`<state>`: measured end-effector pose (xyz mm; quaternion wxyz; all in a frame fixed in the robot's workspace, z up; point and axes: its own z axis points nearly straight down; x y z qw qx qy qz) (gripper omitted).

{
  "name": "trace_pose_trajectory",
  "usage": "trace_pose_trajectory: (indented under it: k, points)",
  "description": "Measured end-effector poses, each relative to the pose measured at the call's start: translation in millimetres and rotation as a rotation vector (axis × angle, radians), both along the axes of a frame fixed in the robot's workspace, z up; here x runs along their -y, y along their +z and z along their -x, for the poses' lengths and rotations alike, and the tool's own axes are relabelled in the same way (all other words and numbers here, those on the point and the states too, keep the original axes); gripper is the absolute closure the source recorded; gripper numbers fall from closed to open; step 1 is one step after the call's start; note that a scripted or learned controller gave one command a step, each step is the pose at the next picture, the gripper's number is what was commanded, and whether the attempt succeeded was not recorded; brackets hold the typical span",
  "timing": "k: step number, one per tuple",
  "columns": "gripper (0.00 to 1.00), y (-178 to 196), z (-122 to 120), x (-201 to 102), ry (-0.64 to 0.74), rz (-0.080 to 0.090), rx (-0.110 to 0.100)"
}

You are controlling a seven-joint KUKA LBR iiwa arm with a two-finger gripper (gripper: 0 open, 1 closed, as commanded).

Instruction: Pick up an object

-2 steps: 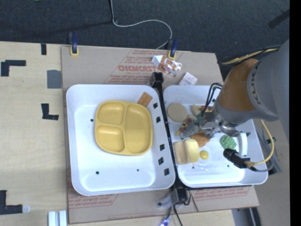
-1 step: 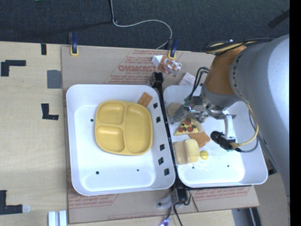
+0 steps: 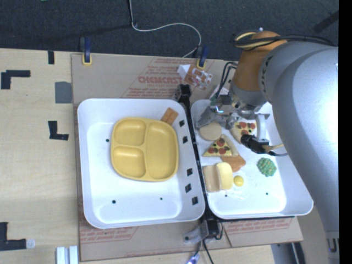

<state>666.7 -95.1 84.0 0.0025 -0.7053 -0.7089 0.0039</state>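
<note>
Two shallow white bins are seen side by side on a cardboard sheet [image 3: 110, 76] laid over the bench. The left bin [image 3: 96, 202] carries a yellow divided plate [image 3: 145, 149], placed slightly toward its far edge. A small brown piece [image 3: 169, 115] is located just beyond the plate, near the bin's far right corner.

The right bin [image 3: 275, 202] carries the toy food items. A pizza slice [image 3: 221, 147] is positioned near the middle of the bin, with a tan round piece [image 3: 209, 131] just beyond it toward the far left corner. A pale yellow block [image 3: 223, 175] lies against a tan bread-like piece [image 3: 211, 179] at the bin's left edge. A small yellow ball [image 3: 238, 181] sits just beside the block. A green knobbly item [image 3: 267, 166] is located toward the right edge, apart from the others. A second pizza-patterned piece [image 3: 243, 127] is partly hidden under the arm near the far edge.

The arm [image 3: 308, 87] is extended from the right over the far part of the right bin. The gripper [image 3: 225, 114] is positioned low over the bin's far left area, just above the tan round piece. It cannot be told whether the fingers are apart or together. No object is seen between them.
</note>
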Motion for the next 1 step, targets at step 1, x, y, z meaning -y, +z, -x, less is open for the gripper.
trace_pose_trajectory:
  k: [1]
  points:
    - [1.0, 9.5, 0.9, -0.1, -0.003, 0.0, 0.005]
